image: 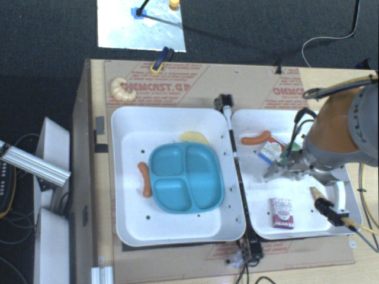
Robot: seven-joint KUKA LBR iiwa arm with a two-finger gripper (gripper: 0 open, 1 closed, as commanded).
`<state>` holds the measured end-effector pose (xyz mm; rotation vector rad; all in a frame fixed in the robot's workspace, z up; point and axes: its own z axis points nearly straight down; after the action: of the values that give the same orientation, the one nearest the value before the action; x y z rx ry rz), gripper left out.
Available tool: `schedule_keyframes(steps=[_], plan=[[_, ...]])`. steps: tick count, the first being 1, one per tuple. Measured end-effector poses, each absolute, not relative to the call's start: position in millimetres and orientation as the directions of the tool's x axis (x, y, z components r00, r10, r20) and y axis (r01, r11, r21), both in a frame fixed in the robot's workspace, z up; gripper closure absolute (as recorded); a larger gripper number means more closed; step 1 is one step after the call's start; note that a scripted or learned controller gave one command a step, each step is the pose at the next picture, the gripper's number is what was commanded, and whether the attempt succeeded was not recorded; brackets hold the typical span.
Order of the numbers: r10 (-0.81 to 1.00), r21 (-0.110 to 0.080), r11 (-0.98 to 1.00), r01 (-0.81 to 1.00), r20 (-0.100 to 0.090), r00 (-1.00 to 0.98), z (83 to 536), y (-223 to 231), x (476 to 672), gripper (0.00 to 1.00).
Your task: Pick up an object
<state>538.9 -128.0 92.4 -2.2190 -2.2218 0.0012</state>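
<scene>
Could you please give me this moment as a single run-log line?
arm: over right bin | gripper: low beside packet | grasp: unclear | sausage, red box: in right bin | blue tray: left bin

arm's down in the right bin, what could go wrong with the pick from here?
1. The gripper sits beside the small blue-and-white packet and the orange sausage; it may nudge either instead of grasping.
2. It is low over the right bin floor and may scrape.
3. The red packet lies apart, likely out of this grasp.

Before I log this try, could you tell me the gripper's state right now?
Gripper: cannot be told; it is low in the right bin, beside the small blue-and-white packet.
</scene>
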Motion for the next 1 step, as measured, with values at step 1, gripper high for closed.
schedule_keyframes(steps=[1], plan=[[1.000,0.003,0.004,1.000,0.000,-0.004,84.7,-127.2,649.7,0.00]])
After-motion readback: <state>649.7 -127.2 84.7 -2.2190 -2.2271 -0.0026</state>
